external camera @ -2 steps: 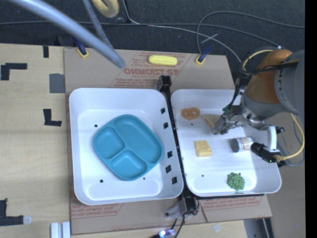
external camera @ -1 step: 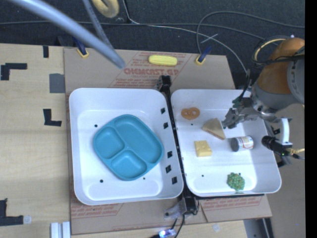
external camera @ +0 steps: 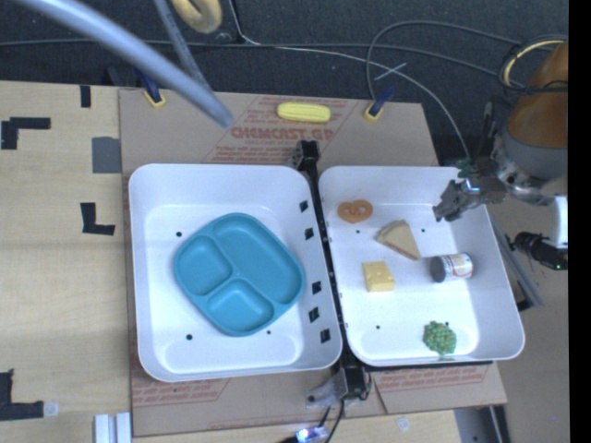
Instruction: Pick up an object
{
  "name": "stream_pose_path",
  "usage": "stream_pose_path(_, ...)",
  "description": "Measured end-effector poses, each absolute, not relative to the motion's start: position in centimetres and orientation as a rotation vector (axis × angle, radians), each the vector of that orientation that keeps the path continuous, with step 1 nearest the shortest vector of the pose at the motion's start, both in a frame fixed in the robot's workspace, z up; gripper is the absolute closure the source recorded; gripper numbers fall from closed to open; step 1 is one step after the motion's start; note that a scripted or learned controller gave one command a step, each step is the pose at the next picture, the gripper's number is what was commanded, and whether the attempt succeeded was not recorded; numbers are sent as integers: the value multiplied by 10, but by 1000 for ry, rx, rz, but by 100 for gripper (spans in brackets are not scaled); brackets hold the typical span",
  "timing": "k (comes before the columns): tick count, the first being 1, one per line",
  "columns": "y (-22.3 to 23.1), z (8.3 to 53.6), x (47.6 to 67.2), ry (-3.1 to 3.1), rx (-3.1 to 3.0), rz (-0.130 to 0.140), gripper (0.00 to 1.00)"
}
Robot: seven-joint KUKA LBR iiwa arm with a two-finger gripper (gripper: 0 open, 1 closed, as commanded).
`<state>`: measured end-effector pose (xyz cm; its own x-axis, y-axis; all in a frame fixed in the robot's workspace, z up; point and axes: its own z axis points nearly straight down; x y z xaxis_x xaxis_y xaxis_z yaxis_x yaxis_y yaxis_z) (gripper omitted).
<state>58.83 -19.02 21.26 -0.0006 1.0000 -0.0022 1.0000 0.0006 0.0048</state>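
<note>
Left bin (external camera: pixel 148 247): we note a blue divided plate (external camera: pixel 238 272).
Right bin (external camera: pixel 499 326): pretzel (external camera: pixel 355 211), cheese wedge (external camera: pixel 399 239), cheese cube (external camera: pixel 378 276), can (external camera: pixel 451 268), broccoli (external camera: pixel 440 337).
Gripper (external camera: pixel 454 201): over the right bin's far right rim; we can't tell its state.

In the right bin (external camera: pixel 503 335), before me:
- pretzel (external camera: pixel 355 211), brown, flat, near the far left corner.
- cheese wedge (external camera: pixel 400 240), pale tan, flat, mid-bin.
- cheese cube (external camera: pixel 378 276), yellow, just nearer than the wedge.
- small can (external camera: pixel 451 268), silver with a dark end, on its side, toward the right edge.
- broccoli (external camera: pixel 440 338), green, near the near right corner.
</note>
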Motion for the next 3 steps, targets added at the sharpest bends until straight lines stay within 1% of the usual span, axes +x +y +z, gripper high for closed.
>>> stream_pose_path(1,-190,236,589,2222,2220,1,100)
stream_pose_path(3,-82,216,602,2227,2217,-2,100)
